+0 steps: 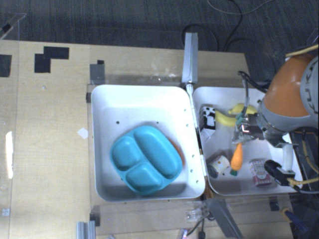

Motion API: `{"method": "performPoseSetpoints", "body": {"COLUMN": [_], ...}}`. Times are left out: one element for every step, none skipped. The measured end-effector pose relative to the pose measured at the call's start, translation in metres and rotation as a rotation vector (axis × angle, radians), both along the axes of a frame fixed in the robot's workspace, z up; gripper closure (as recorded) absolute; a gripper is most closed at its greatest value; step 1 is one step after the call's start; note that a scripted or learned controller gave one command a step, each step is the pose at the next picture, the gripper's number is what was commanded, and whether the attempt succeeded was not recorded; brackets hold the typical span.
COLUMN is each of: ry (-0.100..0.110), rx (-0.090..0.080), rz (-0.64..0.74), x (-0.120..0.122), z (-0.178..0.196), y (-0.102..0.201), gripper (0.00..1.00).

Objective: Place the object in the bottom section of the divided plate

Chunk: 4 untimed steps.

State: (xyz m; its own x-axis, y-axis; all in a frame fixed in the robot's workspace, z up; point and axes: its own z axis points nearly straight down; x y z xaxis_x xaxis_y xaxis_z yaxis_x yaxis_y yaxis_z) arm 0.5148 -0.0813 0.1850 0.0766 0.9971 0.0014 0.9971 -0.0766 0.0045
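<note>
Blue plate (149,156) glossy plastic; bench (50,133) matt wood

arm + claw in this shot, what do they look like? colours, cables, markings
The arm is a rounded grey body with a broad orange band above the wrist. The claw is a small metallic silver-grey assembly, detail blurred. Thin dark cables run near the wrist; a yellow cable crosses above the orange band. No legible markings.
</note>
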Motion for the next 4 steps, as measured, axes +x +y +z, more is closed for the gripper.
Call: {"method": "performPoseSetpoints", "body": {"ry": [0.0,-0.002,-0.002,0.001], "rx": [-0.002,-0.003,-0.001,0.0], "rz": [0.177,0.32,0.092,-0.164], "x": [0.069,0.137,0.144,0.151], "z": [0.021,0.001,0.006,-0.041], "y": [0.045,0.109,0.175,0.232], "gripper": [1.0,1.0,1.0,1.0]}}
